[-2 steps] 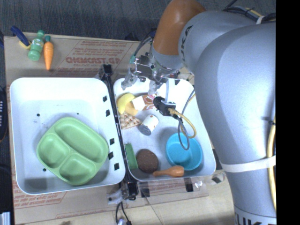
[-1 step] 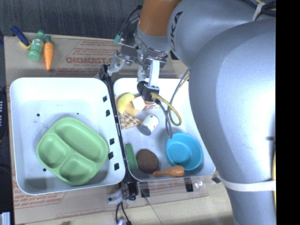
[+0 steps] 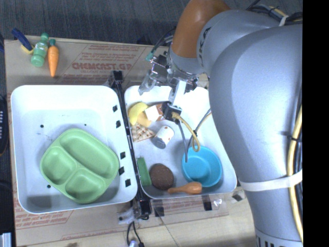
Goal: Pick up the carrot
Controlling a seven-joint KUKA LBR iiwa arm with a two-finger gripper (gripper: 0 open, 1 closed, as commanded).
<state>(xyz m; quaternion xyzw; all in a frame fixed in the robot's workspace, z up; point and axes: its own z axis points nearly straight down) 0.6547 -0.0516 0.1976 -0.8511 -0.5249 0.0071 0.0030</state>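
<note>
The carrot [image 3: 53, 60], orange with a green top, lies on the cardboard behind the left bin's [image 3: 20, 138] far left corner, outside both bins. My gripper [image 3: 161, 88] hangs over the back of the right bin [image 3: 226, 176], far to the right of the carrot. Its fingers [image 3: 146, 84] stand open with nothing between them. Below it lie a yellow banana-like piece [image 3: 135, 111] and a white cylinder [image 3: 164, 136].
A green bottle [image 3: 38, 53] and a blue item [image 3: 20, 38] lie beside the carrot. A green divided plate [image 3: 79, 163] sits in the left bin. The right bin also holds a waffle piece [image 3: 142, 133], blue bowl [image 3: 202, 169], brown ball [image 3: 161, 176], green stick [image 3: 143, 171] and orange-brown oblong item [image 3: 186, 189].
</note>
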